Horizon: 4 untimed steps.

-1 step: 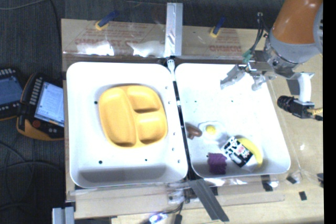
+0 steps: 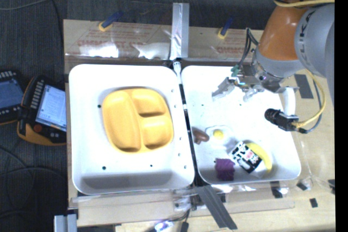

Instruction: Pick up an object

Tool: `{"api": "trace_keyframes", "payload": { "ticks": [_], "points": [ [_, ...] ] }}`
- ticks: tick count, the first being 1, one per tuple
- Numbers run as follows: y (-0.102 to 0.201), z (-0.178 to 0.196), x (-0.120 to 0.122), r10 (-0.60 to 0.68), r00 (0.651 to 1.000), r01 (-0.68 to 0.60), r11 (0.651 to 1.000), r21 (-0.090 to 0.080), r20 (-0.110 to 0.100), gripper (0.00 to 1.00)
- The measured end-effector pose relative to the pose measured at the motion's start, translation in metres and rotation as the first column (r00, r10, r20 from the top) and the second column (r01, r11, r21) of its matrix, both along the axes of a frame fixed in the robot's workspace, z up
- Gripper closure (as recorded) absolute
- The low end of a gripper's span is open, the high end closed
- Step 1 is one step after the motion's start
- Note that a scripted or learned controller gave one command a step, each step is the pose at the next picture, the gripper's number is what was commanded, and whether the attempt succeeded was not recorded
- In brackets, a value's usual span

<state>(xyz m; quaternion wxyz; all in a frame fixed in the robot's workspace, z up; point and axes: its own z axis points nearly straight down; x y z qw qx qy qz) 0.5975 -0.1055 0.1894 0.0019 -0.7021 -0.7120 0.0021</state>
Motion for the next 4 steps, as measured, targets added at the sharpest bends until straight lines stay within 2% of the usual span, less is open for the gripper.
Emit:
{"api": "trace_keyframes", "payload": {
  "ticks": [1,2,3,4],
  "points": [
    [-0.014,-0.024,-0.076,-0.018,1.0,0.018,1.0,0.001,-0.001,0.0],
    [0.039,0.071,-0.072,-0.115,0.993,0.115,0.993,-0.001,0.002,0.0],
    [-0.042,0.005,-0.089,-0.196,0.981,0.196,0.981,-0.002,-0.001,0.0],
    [-0.065,-0.087,-0.113,-0.203,0.979,0.203,0.979,0.003,0.008,0.0]
  ]
}}
